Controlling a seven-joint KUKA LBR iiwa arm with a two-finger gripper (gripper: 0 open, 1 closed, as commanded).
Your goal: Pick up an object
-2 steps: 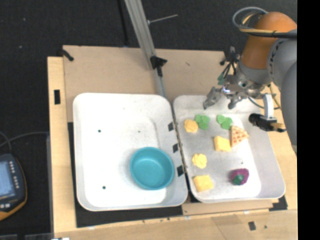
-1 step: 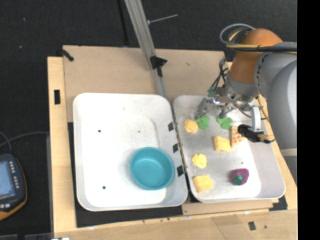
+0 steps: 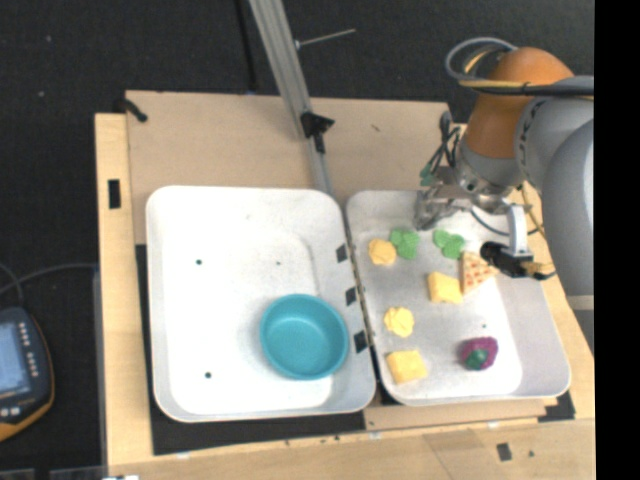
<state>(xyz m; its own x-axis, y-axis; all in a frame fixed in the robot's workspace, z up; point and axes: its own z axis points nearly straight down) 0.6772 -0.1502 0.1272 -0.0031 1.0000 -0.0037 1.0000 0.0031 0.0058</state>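
The right bin holds several small toy foods: two green pieces, a yellow lump, a yellow block, a pizza-like wedge, a pale yellow piece, a yellow cube and a purple and green piece. My gripper hangs over the far edge of the right bin, just behind the two green pieces. Nothing shows between its fingers.
A blue bowl sits in the left bin near its front right corner. A slanted metal pole rises from between the bins at the back. A handheld pendant lies at the far left, off the bench.
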